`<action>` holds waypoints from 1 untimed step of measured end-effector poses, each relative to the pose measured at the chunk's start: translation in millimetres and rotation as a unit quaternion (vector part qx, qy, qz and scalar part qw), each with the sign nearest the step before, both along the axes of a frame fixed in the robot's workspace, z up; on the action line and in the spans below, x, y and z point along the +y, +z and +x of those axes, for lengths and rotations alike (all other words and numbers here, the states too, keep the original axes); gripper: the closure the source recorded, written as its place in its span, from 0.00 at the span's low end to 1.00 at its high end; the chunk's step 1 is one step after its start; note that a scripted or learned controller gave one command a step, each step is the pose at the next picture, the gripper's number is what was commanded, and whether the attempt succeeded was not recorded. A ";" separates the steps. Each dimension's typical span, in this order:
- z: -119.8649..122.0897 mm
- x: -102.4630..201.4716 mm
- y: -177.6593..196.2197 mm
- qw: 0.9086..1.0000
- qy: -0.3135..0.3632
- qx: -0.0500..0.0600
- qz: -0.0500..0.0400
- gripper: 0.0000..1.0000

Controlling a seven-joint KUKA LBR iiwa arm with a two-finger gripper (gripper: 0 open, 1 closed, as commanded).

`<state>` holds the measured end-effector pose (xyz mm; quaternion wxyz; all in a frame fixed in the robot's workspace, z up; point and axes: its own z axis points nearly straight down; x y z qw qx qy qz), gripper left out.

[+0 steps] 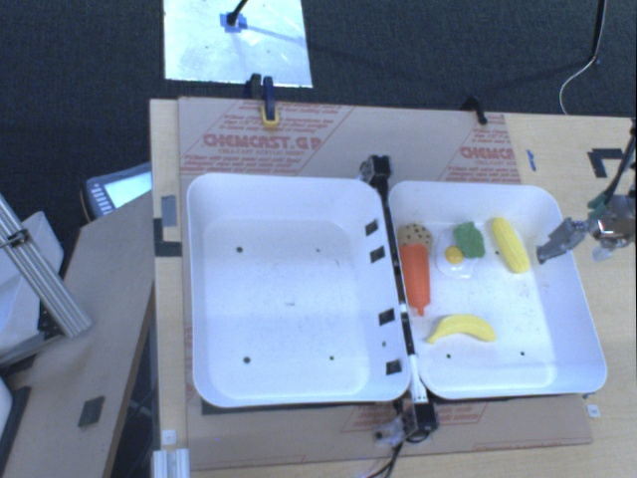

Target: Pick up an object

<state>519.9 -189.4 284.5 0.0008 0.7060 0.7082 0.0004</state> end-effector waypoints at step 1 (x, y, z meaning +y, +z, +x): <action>-6.7 -18.8 105.0 1.000 0.001 -0.006 -0.003 0.00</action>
